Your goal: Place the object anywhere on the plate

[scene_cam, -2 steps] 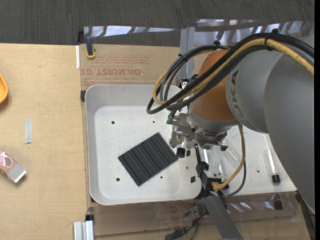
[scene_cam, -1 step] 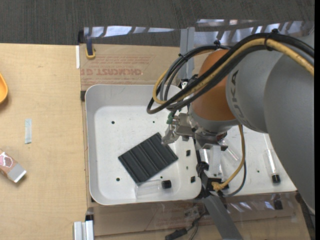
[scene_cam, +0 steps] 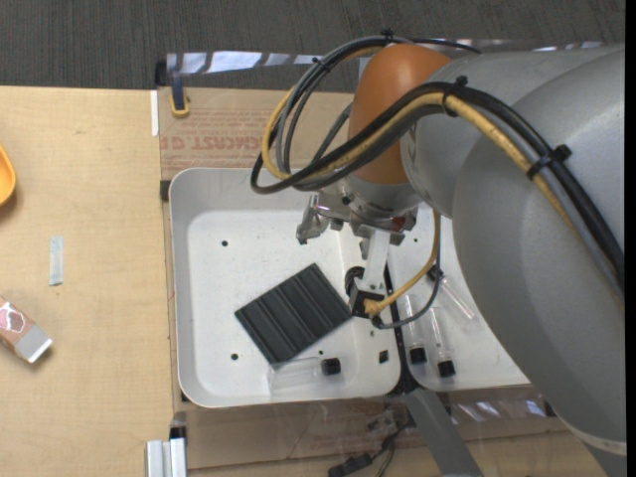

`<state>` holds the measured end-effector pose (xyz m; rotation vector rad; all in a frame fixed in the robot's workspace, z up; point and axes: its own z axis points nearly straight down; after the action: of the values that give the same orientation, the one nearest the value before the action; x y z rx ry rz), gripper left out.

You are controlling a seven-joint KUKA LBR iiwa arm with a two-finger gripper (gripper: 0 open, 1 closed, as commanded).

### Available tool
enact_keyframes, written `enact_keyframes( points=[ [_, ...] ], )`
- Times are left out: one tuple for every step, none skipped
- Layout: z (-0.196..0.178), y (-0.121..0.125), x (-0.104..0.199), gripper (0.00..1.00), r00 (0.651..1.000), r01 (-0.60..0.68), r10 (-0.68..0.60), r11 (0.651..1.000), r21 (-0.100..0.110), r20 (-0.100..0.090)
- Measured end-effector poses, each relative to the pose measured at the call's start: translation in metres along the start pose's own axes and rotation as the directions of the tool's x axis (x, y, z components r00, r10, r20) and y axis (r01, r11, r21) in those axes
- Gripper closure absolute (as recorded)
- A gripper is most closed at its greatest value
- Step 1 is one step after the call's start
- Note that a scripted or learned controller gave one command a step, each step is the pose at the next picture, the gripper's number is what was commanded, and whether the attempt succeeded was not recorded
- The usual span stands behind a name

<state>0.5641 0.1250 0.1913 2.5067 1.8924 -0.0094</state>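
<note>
Overhead, the slanted camera view looks down on a pale wooden counter (scene_cam: 89, 167) bearing two shallow white bins. The left bin (scene_cam: 199, 266) is in full sight. The right bin (scene_cam: 479, 356) is mostly covered by the thick grey arm (scene_cam: 537, 217), which reaches in from the right with an orange band (scene_cam: 393, 107) above its wrist. The tool (scene_cam: 353, 238) hangs low over the left bin, near its right wall. Whether it is spread, pressed together or pinching something cannot be told from this angle.

A dark ribbed slab (scene_cam: 295, 313) lies flat and askew in the lower middle of the left bin, its upper right corner just beside the tool. It is most likely the plate. The thing to be placed is probably the clear piece (scene_cam: 323, 369) with a black tip, lying in the same bin just beside the slab's lower edge and apart from the tool.

Several things could go wrong from here. The clear piece is thin and faint against the white, so a grab may close on nothing. It lies near the bin's front wall, which could block the tool. A careless descent could shove the slab aside. The ribs might also let a small piece slide off.

Counted:
- two bins
- one slab
- three black-tipped clear pieces: one in the left bin and two similar pieces (scene_cam: 445, 369) in the right
- on the bare counter at left, one orange thing (scene_cam: 5, 179) at the edge
- one small grey strip (scene_cam: 56, 261)
- one brown-and-white block (scene_cam: 22, 331)
</note>
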Motion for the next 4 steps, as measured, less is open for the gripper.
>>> enact_keyframes(
  points=[
    [0.085, 0.01, 0.052, 0.0, 0.984, -0.176, 0.176, 0.984, 0.001, 0.001],
    [-0.004, 0.073, 0.092, 0.0, 0.759, -0.651, 0.651, 0.759, 0.001, -0.004],
    [-0.078, -0.006, 0.105, 0.0, 0.749, -0.662, 0.662, 0.749, 0.0, -0.002],
    [-0.113, 0.034, 0.095, 0.0, 0.998, 0.06, -0.06, 0.998, -0.001, 0.0]
  ],
)
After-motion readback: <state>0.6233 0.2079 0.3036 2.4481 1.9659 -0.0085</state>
